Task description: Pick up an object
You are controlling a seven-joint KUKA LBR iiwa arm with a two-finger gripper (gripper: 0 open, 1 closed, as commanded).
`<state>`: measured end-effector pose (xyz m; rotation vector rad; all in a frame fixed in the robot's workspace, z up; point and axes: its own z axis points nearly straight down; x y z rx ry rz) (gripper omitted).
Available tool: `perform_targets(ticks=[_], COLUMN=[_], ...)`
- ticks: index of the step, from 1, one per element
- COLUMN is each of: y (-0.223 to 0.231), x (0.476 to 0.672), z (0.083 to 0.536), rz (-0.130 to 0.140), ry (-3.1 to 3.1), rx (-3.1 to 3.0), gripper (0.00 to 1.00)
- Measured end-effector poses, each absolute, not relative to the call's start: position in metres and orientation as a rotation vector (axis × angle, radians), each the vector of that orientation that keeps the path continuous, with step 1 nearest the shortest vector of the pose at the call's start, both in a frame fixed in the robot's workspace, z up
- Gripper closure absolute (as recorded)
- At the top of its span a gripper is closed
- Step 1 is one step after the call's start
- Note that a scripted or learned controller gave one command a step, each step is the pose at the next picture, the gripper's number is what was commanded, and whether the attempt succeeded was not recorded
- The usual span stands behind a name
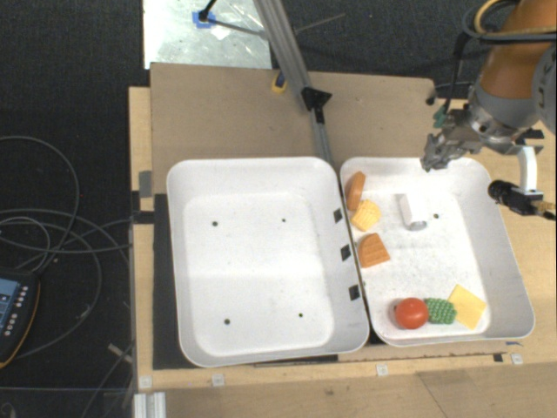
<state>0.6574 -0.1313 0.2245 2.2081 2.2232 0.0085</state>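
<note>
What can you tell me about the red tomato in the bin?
The tomato is small, round and shiny red, likely a plastic toy. It sits whole in the right bin, near that bin's front edge. A bumpy green toy vegetable lies right against its right side, with a yellow cheese wedge beyond that. Nothing else touches it.

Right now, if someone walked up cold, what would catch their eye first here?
Probably the red tomato near the front of the right bin, with a green piece and a yellow cheese wedge beside it. Next, the orange-banded arm at upper right, its gripper at that bin's far rim. The left bin is plain white.
</note>
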Motion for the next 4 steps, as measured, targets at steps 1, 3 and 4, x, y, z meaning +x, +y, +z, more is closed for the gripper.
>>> perform_targets(ticks=[1, 3, 4], y=[-0.132, -0.038, 0.011], x=[0.659, 0.638, 0.629], z=[0.251, 0.243, 0.25], rz=[0.005, 0.0, 0.004], ry=[2.225, 2.234, 2.234], rx=[2.211, 2.212, 2.21], gripper=[1.0, 1.0, 1.0])
